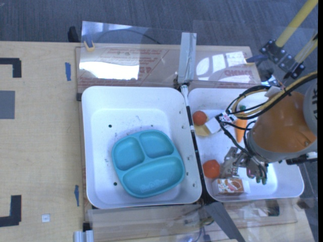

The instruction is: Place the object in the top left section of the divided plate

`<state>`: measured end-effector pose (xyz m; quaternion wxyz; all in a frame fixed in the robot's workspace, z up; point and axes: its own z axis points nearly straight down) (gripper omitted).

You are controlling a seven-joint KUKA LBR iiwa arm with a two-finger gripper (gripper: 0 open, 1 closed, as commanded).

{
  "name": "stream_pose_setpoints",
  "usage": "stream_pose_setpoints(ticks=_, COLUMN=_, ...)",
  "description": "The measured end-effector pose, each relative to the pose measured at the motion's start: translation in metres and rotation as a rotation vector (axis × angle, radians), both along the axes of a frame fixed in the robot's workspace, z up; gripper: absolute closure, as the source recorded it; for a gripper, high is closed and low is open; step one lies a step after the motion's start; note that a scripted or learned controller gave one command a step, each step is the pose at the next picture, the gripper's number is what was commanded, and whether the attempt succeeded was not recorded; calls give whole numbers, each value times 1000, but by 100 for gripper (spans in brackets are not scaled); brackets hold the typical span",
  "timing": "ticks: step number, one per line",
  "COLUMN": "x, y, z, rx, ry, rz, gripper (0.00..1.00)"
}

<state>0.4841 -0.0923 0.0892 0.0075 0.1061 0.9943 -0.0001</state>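
Note:
The blue divided plate (148, 163) lies in the left bin (96, 135), with two small sections toward the back and one large section in front. My gripper (245, 166) hangs low over the front of the right bin (290, 185), under the arm's orange band (280, 130). Just left of it sits a red-orange ball (211, 169), and a small printed box (230, 186) lies right below it. An orange ball (200, 117) and a pale yellow wedge (203, 130) rest further back in that bin. Nothing lies on the plate.
A further orange piece (241, 121) sits half hidden under the black cables (242, 102) at the wrist. The ridge (192, 145) where the two bins meet stands between the gripper and the plate. Clear plastic panels (131, 54) rise behind both bins.

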Motion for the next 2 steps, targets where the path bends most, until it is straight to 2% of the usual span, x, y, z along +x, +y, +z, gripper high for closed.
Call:
stream_pose_setpoints(ticks=1, x=1, y=-9, z=0, rx=-2, ry=-3, rz=250, gripper=100)
stream_pose_setpoints(ticks=2, x=4, y=-7, z=1, rx=-11, ry=-12, rz=630, gripper=100)
